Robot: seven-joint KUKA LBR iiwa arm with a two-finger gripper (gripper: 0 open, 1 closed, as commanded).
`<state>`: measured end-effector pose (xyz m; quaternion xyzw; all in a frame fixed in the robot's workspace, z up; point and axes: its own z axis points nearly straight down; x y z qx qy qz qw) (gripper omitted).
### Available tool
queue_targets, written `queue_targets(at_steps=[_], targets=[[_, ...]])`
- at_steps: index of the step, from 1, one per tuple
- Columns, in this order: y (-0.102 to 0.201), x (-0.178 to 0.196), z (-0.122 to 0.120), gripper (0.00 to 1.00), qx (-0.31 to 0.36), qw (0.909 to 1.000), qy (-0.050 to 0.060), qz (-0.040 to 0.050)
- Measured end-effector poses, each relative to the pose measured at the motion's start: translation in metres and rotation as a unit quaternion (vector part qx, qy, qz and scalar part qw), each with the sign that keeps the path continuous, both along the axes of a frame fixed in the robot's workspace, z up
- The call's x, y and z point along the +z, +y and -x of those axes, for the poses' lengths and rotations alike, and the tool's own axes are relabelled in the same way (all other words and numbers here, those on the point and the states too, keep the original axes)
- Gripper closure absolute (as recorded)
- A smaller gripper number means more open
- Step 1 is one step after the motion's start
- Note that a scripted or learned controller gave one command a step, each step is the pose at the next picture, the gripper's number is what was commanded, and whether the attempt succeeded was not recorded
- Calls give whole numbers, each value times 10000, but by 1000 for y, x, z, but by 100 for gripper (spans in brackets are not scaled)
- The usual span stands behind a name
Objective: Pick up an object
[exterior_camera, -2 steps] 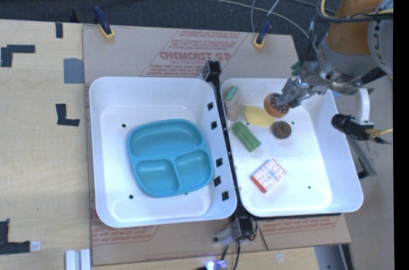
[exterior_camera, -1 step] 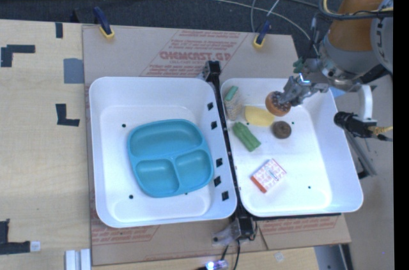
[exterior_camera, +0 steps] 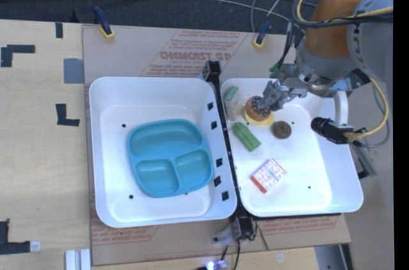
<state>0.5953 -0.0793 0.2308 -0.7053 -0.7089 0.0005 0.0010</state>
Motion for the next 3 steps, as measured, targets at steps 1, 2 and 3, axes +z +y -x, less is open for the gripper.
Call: queue_targets(at_steps=[1,2,3], targets=[[52,-11,12,100,2,10000,4,0],[104,-1,32,100,8,10000,1,-5],[164,-9,52,100,9,10000,9,0]])
